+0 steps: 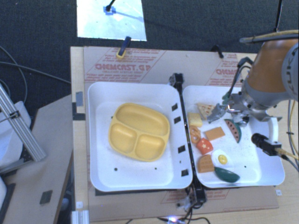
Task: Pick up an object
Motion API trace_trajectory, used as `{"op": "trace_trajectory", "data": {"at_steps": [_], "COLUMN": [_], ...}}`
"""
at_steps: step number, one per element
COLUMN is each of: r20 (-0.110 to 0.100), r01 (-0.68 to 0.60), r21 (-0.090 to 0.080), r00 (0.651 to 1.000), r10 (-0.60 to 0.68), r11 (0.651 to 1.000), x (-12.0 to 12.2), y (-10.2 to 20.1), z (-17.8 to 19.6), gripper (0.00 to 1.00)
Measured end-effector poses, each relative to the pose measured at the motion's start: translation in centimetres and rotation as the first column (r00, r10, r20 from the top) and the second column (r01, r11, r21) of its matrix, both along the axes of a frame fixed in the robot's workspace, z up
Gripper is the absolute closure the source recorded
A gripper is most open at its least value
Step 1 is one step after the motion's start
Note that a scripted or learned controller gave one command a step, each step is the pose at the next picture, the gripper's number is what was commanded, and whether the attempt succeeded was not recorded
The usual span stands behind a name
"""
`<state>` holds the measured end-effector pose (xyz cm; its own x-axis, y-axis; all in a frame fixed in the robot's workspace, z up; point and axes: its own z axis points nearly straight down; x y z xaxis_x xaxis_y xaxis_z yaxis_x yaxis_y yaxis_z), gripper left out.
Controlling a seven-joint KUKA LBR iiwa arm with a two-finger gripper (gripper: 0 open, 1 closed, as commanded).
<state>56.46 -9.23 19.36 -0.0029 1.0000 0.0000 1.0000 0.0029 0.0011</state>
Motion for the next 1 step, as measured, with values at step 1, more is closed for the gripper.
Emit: {"op": "trace_trajectory", "data": {"at_steps": [1], "r20": [-0.004], "r01": [0.003], "r21": [0.005], "r00": [1.000], "r10": [-0.003], "r11": [1.000], "x": [-5.12], "y": [0.95], "z": [-10.52], "gripper": [0.00]}}
